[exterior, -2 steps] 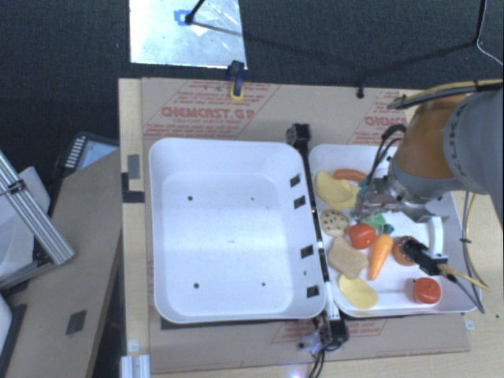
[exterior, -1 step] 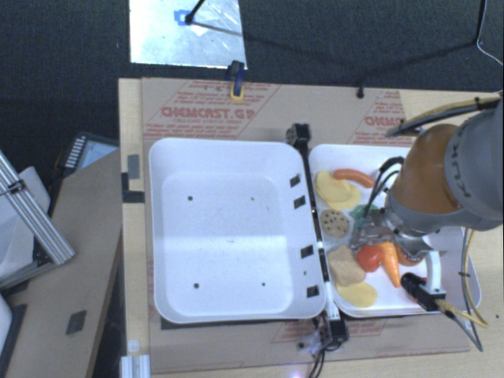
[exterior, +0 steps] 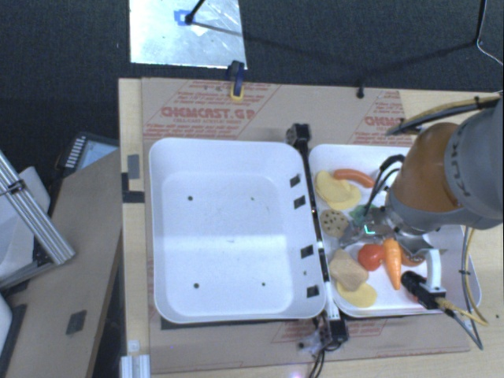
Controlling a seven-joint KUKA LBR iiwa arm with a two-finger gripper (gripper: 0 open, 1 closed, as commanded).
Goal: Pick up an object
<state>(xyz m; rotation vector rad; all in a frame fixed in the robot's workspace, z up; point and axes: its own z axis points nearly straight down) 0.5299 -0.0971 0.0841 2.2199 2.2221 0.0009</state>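
The right bin [exterior: 409, 152] holds several toy foods. A yellow piece [exterior: 334, 187] and a red-orange sausage [exterior: 354, 176] lie at its far left, with a brown cookie [exterior: 334, 222] just below them. Nearer the front are a red tomato [exterior: 370, 256], an orange carrot [exterior: 392, 263], a beige bread piece [exterior: 347, 272] and a yellow slice [exterior: 361, 294]. My gripper [exterior: 398, 246] hangs low over the bin's middle, right above the tomato and carrot. The grey and orange wrist covers most of it.
The left bin [exterior: 169, 164] lies beside the right one, with a black divider strip [exterior: 311, 211] between them. Cables trail at the bench's right front corner [exterior: 465, 305]. A small yellow and blue clamp [exterior: 236, 81] sits at the bench's back edge.
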